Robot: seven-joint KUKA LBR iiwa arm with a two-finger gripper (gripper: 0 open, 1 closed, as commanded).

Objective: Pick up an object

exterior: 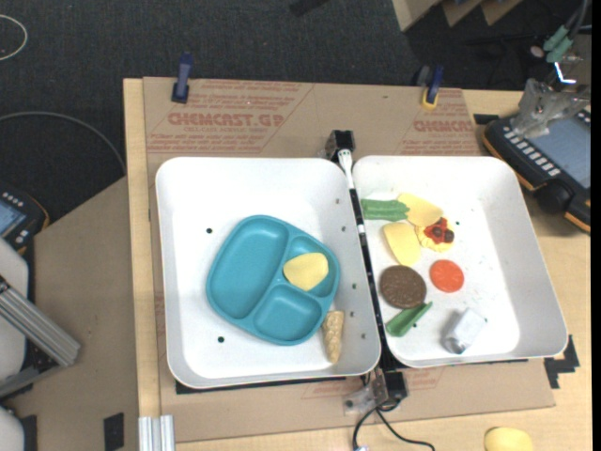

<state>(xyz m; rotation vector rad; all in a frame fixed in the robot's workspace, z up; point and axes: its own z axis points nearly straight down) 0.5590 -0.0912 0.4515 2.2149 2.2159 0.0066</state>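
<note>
The left bin [188, 195] holds a blue divided plate [258, 285] with a pale yellow piece [306, 270] in its right compartment. A tan bread-like piece [332, 334] lies by the plate's lower right rim. The right bin [498, 195] holds a green bean pod [384, 209], yellow slices [406, 240], a red and dark item [439, 234], an orange-red disc [447, 276], a brown patty [402, 287], a second green pod [408, 319] and a grey metallic object [461, 331].
Both bins sit on a brown cardboard sheet [235, 120] held by a blue clamp [181, 80] and another clamp [432, 85] at the back. A tablet-like device [549, 153] lies at the right. A yellow object [507, 439] sits at the bottom right.
</note>
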